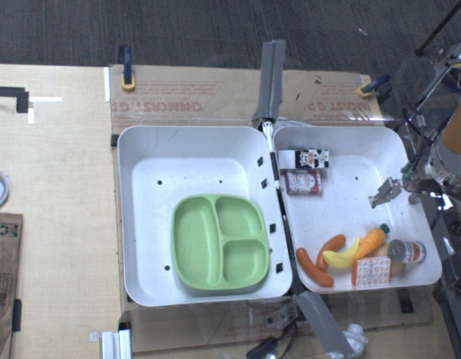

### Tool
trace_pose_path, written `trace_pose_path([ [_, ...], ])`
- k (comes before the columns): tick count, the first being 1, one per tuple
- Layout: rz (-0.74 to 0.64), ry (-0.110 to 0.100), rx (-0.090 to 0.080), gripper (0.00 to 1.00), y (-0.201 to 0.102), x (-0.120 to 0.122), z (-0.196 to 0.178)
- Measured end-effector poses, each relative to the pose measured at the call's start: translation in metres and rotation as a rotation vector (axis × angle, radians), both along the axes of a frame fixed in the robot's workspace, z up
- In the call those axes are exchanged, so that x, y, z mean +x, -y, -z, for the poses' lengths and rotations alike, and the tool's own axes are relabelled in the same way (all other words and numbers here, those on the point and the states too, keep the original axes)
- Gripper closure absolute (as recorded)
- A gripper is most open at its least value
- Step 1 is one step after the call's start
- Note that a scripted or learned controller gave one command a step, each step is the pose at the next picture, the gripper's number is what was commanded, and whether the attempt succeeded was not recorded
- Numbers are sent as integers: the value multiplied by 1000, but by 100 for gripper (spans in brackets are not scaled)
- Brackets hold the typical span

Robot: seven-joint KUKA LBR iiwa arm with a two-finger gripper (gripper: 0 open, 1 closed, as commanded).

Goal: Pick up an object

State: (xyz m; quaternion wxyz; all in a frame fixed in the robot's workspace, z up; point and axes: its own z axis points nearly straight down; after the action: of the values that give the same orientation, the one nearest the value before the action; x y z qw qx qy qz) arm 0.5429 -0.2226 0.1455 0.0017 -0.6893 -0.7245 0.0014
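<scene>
Over the right bin's (343,142) right side hangs the tool (385,193), above bare floor and holding nothing; whether it is apart or together I cannot tell; below it, near the bin's front right corner, lie a small jar (407,252) on its side, a toy carrot (370,241), a banana (341,256), two sausages (314,268) and a red-and-white carton (371,271), crowded together and touching; near the bin's back left sit a black-and-white carton (312,158) and a dark red packet (301,182); the left bin (141,200) holds a green divided plate (219,241); both bins rest on the worktop (51,163).
</scene>
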Motion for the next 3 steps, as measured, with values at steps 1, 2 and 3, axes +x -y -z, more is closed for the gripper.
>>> trace_pose_path([
  [1, 77, 0, 1, 0, -22, 29, 57],
  [2, 138, -5, 8, 0, -18, -43, 57],
  [3, 142, -1, 3, 100, -15, -42, 50],
])
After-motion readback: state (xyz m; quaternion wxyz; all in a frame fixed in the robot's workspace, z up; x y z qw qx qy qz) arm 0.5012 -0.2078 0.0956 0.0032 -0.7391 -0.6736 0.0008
